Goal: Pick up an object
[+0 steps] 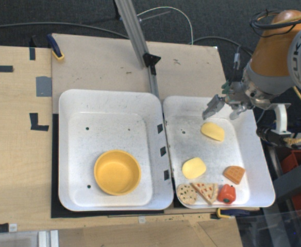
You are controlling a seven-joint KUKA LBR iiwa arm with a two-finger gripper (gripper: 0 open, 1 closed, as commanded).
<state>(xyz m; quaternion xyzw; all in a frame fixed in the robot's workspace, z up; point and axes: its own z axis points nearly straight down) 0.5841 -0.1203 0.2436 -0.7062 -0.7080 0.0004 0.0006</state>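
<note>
Likeliest target: a pale yellow oval piece [213, 131] lay in the upper part of the right bin [258, 153], flat on the bin floor, apart from the other items and close to the far wall.
Handling, as a judgement: it looked like a small toy food piece, so probably light and stiff; its rounded, smooth top could slip out of a loose pinch, and nothing suggested it was fragile.
Where to take hold: across its narrow width, low on the sides, with the fingers coming straight down, since it had free space on every side.
Gripper: the gripper [223, 109] hung just above and behind the oval piece, near the bin's far edge, with its two fingers spread apart and nothing between them.
Arm: grey with an orange band, it reached in from the right over the right bin's corner.
Other items in the right bin: a second pale yellow lump [194, 167] sat near the middle; along the near wall lay a round cookie [187, 193], a triangular slice [205, 192] and a red piece [226, 193], packed closely or touching; an orange-brown piece [234, 174] sat just above the red one.
Risk there: the crowded near row would be harder to grasp cleanly than the lone oval.
Left bin: the left bin [78, 107] held a yellow bowl [117, 172] toward its near side.
Table: both bins rested side by side on the table [16, 138].
</note>
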